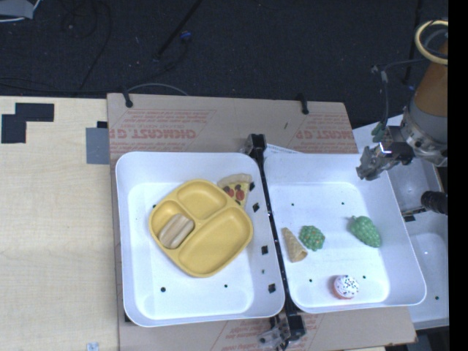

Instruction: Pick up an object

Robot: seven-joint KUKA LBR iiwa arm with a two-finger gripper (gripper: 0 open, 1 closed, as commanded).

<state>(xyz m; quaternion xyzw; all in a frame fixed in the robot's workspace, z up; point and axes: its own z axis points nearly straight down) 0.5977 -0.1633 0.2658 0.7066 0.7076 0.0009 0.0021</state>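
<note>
In the right bin (344,170) lie a tan cone (294,244), a small green knobbly ball (312,237), a larger green knobbly piece (365,231) and a pink-and-white cupcake (345,287). My gripper (371,164) hangs at the bin's far right corner, up and right of the larger green piece and apart from it. Nothing shows between its tips. The left bin (139,269) holds a yellow divided plate (219,243) with a tan bread roll (175,230) in one compartment. A pizza slice (236,188) lies beside the plate's far edge.
A black divider clamp (267,218) runs between the two bins. The bins rest on a cardboard sheet (219,126) on the wooden bench. The arm (431,101) comes in from the right. Bare white floor spans the far half of the right bin.
</note>
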